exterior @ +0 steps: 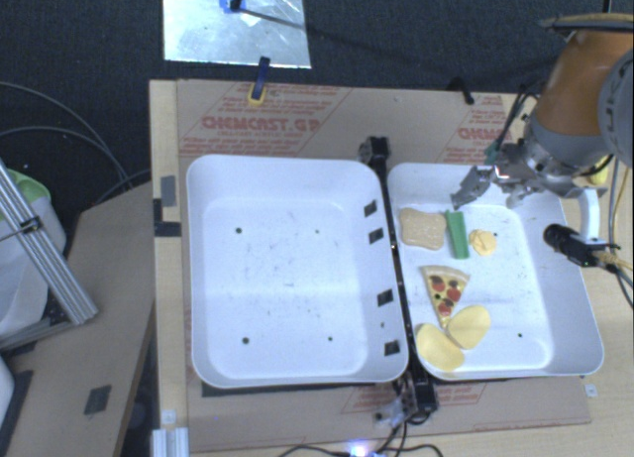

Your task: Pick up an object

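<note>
Glossy white plastic bins [287, 172] sit on matt brown cardboard [327, 113], beside a shiny metal sheet [236, 9].

Two white bins [287, 172]; six toy foods, including two yellow chips [468, 325].

In the right bin [570, 331] lie five small toy foods. A tan slice of bread [424, 230] lies flat near the bin's upper left corner. Just to its right, touching or nearly touching its edge, lies a green stick [457, 234], set almost straight up and down the view. Right of the stick, a little apart, sits a small pale yellow lump [482, 242]. Below these lies a pizza slice [446, 291], its point toward the bottom, with red and dark toppings. Beneath it two yellow oval chips [453, 338] lie flat, overlapping, near the bin's lower left corner.
</note>
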